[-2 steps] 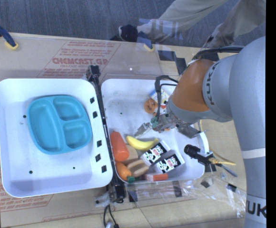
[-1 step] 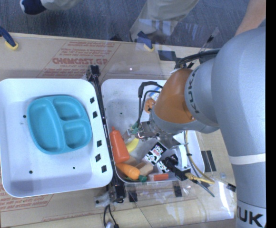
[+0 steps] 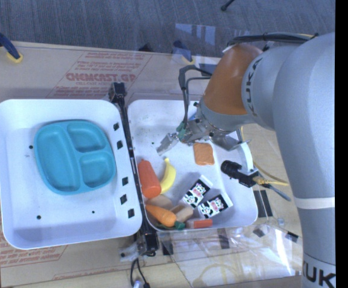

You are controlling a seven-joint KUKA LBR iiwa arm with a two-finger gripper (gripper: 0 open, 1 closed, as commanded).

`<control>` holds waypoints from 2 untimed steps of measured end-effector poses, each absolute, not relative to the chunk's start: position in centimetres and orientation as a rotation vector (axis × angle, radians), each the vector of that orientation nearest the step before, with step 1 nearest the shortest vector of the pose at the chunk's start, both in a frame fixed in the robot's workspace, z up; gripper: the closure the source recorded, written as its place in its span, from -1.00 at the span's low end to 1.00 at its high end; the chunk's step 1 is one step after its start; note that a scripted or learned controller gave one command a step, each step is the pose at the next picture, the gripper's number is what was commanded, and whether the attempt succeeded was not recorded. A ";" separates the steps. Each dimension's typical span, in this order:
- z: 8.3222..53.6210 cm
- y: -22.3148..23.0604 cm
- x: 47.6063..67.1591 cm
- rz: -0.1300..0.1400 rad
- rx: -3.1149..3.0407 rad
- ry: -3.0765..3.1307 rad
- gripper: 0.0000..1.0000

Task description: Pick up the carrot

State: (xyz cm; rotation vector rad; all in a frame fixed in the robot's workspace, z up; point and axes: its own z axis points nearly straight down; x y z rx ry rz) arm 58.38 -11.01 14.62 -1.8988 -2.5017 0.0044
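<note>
The arm [image 3: 270,95] reaches in from the right over the far part of the right bin [image 3: 144,116], its gripper [image 3: 175,138] hanging above the bin floor; whether it is released or clenched cannot be told. The carrot [image 3: 161,215], orange and tapered, lies at the bin's near left corner, well apart from the gripper.

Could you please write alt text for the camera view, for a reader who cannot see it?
A grey and orange robot arm holds its gripper over the right white bin, above a carrot, banana and other toy foods. The left white bin holds a blue divided plate.
</note>
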 end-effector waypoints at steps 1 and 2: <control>9.4 -11.8 53.8 0.012 -1.613 -2.707 -1.00; 19.5 -7.3 47.8 -0.001 -1.446 -2.792 -1.00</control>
